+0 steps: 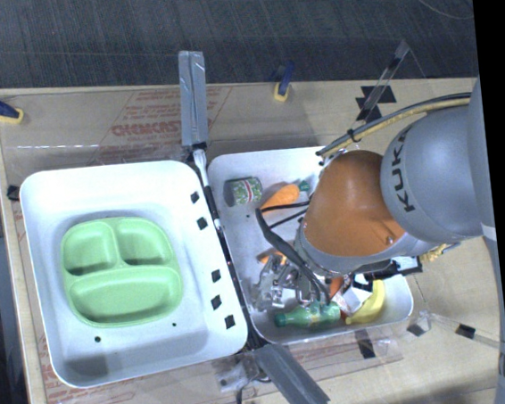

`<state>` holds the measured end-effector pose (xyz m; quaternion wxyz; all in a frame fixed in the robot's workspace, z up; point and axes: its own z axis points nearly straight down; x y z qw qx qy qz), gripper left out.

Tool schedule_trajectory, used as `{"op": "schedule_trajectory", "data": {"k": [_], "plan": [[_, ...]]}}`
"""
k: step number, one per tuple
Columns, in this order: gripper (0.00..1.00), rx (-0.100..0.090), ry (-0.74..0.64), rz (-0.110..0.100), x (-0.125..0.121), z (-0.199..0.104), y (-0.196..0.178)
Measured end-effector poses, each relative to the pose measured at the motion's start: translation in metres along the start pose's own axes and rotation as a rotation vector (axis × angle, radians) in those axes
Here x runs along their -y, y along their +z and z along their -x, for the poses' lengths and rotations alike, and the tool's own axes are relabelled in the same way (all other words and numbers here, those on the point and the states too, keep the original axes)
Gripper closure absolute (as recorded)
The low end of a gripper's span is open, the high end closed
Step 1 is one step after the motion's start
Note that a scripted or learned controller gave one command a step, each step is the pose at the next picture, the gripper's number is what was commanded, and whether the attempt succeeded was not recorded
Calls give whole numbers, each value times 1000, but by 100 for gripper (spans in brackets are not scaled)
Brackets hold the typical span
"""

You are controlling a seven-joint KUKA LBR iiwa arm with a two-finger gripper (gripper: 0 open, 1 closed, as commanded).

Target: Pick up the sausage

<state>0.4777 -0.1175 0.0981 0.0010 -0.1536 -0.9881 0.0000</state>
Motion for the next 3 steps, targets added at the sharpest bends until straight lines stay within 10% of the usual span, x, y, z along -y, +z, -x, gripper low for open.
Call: {"op": "schedule_trajectory", "data": {"k": [1, 2, 3], "plan": [[100, 2, -199, 0, -30, -9, -93], [100, 3, -672, -1, 23, 15, -125], [100, -2, -1045, 2, 53, 25, -1]]}}
